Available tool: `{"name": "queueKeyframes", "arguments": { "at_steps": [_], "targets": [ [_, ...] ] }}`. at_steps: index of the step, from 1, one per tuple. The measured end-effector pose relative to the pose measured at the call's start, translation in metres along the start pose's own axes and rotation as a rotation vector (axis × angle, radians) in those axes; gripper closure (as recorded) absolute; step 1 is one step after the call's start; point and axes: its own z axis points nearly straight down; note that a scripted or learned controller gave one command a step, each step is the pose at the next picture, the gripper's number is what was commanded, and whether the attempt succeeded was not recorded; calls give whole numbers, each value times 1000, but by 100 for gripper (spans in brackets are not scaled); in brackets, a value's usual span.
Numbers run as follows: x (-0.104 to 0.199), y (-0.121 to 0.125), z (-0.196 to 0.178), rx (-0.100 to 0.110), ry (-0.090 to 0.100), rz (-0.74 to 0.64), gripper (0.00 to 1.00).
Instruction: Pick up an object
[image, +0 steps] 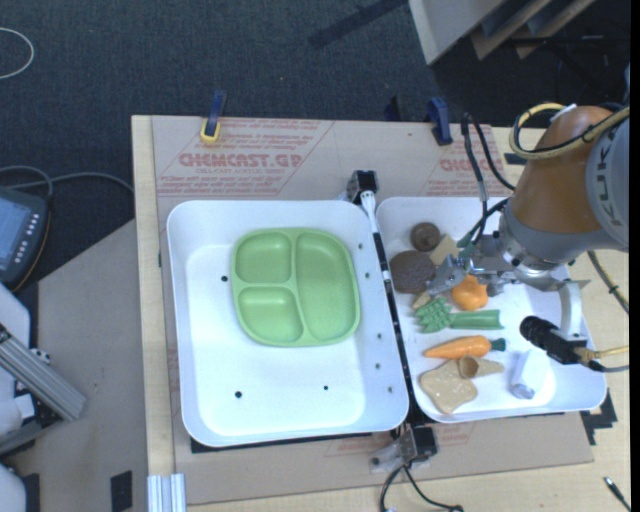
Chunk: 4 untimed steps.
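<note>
In the right bin (565, 398), nearest the front rim, lies a tan slice (447, 390), with a smaller tan bit (488, 367) just behind it and a pale grey block (521, 380) to the right. Behind these a carrot (458, 348) lies crosswise. Next comes a green floret (434, 316) touching a green stalk (476, 320). Just behind the stalk sits an orange ball (469, 295), directly under the gripper (458, 272), which reaches in from the right. I cannot tell whether the gripper is released or clenched, or whether it grasps the ball. To its left sits a brown lump (409, 270), and farther back a small brown ball (425, 236). The left bin (250, 405) holds a green divided plate (296, 286). Two clamps (212, 118) grip the bench's far edge.
</note>
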Motion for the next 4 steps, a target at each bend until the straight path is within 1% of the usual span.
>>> {"name": "queueKeyframes", "arguments": {
  "at_steps": [1,2,3,4],
  "targets": [
    [6,-6,61,0,1,-1,0],
    [6,-5,64,-7,-1,0,0],
    [6,-5,53,-10,-2,1,100],
    [6,-6,10,-14,-4,-2,100]
  ]
}}
